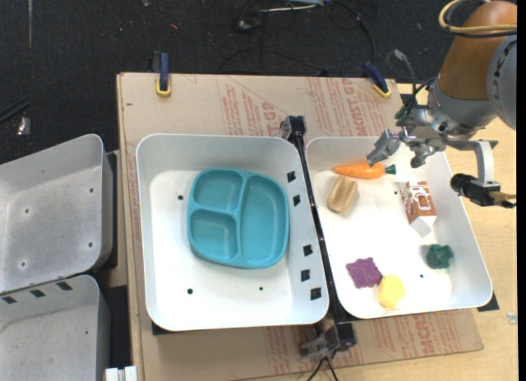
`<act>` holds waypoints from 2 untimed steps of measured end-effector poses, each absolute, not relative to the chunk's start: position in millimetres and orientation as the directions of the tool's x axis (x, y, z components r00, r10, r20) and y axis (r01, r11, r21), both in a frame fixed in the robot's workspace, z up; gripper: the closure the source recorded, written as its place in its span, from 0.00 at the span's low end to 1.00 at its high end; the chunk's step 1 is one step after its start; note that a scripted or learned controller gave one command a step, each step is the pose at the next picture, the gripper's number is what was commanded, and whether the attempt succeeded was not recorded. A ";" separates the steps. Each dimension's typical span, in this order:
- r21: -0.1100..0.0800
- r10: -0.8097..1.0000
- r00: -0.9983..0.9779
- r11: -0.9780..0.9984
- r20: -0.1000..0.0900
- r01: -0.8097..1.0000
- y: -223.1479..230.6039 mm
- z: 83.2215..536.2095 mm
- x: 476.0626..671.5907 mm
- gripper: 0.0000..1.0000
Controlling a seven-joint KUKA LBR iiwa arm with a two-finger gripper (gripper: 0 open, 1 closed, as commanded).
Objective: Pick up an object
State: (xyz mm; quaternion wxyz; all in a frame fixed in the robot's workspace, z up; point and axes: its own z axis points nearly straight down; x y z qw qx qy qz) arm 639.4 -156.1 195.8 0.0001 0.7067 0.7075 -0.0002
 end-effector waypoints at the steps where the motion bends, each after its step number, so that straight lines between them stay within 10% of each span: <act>1: 0.000 1.000 -0.004 0.004 -0.001 1.000 -149.9 136.9 644.6 0.00; 2: 0.002 1.000 -0.002 0.002 0.000 1.000 -149.5 91.8 645.5 0.00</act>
